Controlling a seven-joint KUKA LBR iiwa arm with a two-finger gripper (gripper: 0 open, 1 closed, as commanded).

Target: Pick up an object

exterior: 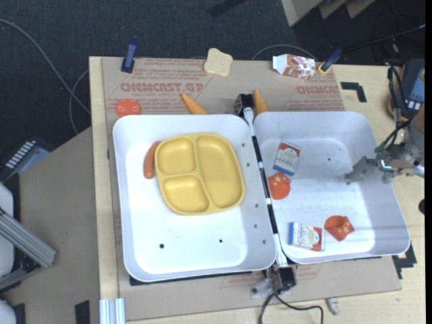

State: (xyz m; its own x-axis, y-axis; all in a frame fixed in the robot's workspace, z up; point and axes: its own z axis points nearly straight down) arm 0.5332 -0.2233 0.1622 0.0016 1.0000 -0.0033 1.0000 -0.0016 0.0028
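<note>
The gripper [358, 173] hangs over the right bin [351, 123], near its right wall, grey fingers pointing left; whether they are open or closed, I cannot tell, and nothing shows between them. Four things lie in this bin: a small upright carton [286, 158], a round orange ball [279, 186] just below it, a flat carton [306, 236] near the front rim, and a red-orange pouch [339, 227] just beside that. All sit well apart from the gripper, with open white floor between.

Over in the left bin [135, 208], one yellow divided plate [200, 173] fills the middle, and one red sausage [149, 159] touches its left edge.

On the worktop [108, 100] behind the bins: two orange carrots [194, 104], one slice of bread [218, 61], one crumpled packet [294, 65], one red disc [127, 106] and one blue clip [129, 54].
</note>
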